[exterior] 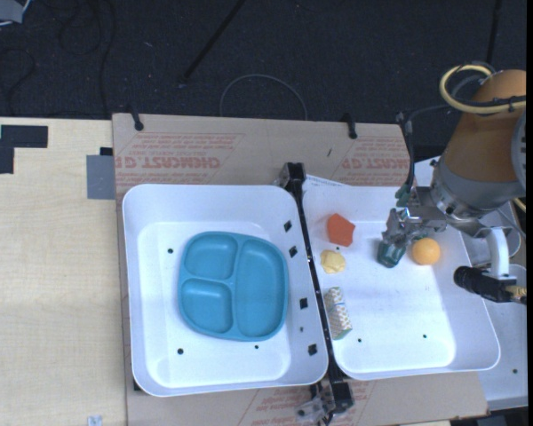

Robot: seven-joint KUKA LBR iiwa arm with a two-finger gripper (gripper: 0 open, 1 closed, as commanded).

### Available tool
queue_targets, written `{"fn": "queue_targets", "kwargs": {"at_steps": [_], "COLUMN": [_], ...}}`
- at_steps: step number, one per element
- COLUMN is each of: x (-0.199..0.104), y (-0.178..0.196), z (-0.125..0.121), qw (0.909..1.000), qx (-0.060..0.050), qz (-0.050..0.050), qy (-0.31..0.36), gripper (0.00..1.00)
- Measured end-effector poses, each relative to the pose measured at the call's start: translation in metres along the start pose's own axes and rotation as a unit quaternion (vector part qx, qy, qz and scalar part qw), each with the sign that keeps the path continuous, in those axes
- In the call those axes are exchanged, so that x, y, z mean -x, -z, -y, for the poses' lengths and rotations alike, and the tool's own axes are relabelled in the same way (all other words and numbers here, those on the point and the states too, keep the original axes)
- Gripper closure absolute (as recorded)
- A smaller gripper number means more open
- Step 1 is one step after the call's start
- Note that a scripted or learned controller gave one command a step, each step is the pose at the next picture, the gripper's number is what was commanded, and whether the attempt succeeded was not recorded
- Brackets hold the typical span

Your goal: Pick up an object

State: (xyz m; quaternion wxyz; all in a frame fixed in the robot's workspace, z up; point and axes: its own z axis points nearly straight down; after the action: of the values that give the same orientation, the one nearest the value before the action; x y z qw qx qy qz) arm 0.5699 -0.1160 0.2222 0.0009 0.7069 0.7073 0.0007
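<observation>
In the right bin (409, 327) lie an orange-red block (340, 229), a small yellow lump (333, 261), an orange ball (425, 251) and a patterned cylinder-like object (338, 312) near the divider. My gripper (393, 248) reaches down into this bin from the right, its tip close to the bin floor between the orange-red block and the orange ball. A dark teal thing (390, 255) sits right at its fingertips; I cannot tell whether it is held.
The left bin (151, 238) holds a blue divided plate (232, 284). A black rail (304, 264) separates the two bins. The arm's orange and grey body (480, 149) hangs over the right bin's far right corner. Cardboard lies under both bins.
</observation>
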Motion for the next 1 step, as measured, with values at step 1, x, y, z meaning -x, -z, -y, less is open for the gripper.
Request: {"fn": "queue_targets", "kwargs": {"at_steps": [1], "x": [-0.0455], "y": [-0.0035], "z": [-0.0036], "qw": [1.0000], "qx": [-0.003], "qz": [-0.001], "qy": [0.001], "gripper": [1.00]}}
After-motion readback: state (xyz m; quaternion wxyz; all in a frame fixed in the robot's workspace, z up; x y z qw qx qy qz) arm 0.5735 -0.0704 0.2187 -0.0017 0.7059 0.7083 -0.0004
